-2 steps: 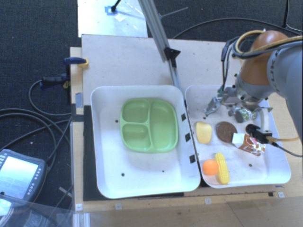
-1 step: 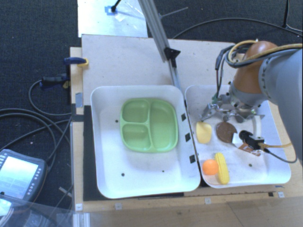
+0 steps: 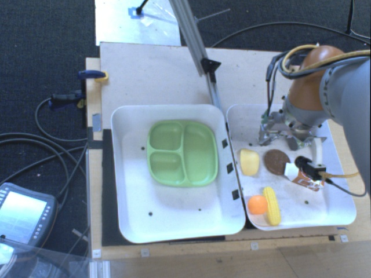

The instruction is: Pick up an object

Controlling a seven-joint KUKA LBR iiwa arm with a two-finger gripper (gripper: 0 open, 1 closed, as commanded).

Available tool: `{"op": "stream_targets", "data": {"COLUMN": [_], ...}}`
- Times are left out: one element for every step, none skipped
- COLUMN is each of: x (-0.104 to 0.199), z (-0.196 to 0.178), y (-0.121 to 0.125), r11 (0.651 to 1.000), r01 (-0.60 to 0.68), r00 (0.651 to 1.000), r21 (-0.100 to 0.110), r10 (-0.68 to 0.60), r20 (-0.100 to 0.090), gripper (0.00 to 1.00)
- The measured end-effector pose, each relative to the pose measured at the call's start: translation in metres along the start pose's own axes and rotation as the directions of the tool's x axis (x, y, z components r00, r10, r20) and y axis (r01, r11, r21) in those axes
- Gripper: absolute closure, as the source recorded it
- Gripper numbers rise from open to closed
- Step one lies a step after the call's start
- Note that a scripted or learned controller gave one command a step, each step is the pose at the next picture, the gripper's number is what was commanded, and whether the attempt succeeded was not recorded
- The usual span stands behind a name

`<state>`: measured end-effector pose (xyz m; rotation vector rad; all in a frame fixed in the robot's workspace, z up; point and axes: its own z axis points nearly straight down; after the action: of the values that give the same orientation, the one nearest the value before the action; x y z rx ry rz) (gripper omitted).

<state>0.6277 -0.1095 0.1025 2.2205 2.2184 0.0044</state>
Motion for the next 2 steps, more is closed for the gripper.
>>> {"op": "stream_targets", "data": {"x": [0.005, 0.009], "z": [-0.045, -0.109], "y": [-0.001, 0.006], "r11": [1.0, 1.0], "r01": [0.007, 0.009], "r00": [1.0, 1.0], "r21": [-0.002, -0.005], "r10": [-0.007, -0.009], "r20": [0.0, 0.001], "gripper": [1.0, 1.0]}}
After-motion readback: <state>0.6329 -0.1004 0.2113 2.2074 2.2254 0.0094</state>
